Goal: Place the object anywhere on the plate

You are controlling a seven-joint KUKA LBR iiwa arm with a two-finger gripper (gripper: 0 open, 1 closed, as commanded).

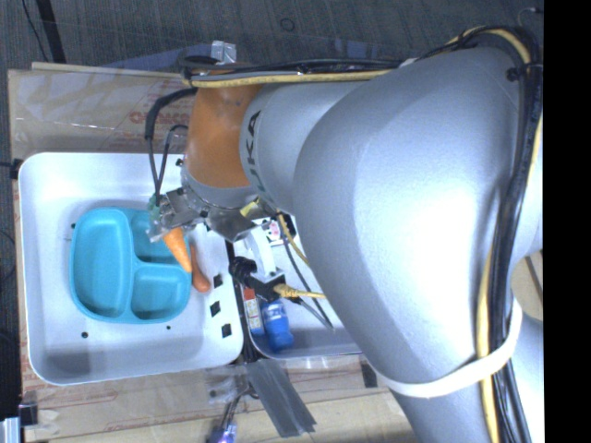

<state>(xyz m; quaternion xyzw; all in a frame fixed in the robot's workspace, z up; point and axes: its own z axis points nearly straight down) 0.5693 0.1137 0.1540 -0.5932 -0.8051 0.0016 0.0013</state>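
A blue plate (pixel 111 266) with three compartments lies in the left bin (pixel 55 358). An orange carrot (pixel 183 257) lies slantwise along the plate's right rim, its upper end with a bit of green right under the gripper (pixel 164 214). The gripper hangs over the plate's upper right compartment, and the wrist covers its tips. Whether the carrot is gripped or just resting on the rim cannot be made out.
The big grey arm covers most of the right bin (pixel 305 347). Near that bin's left wall lie a blue object (pixel 277 327) and a thin red and white thing (pixel 251 314). Wooden bench (pixel 83 109) surrounds the bins.
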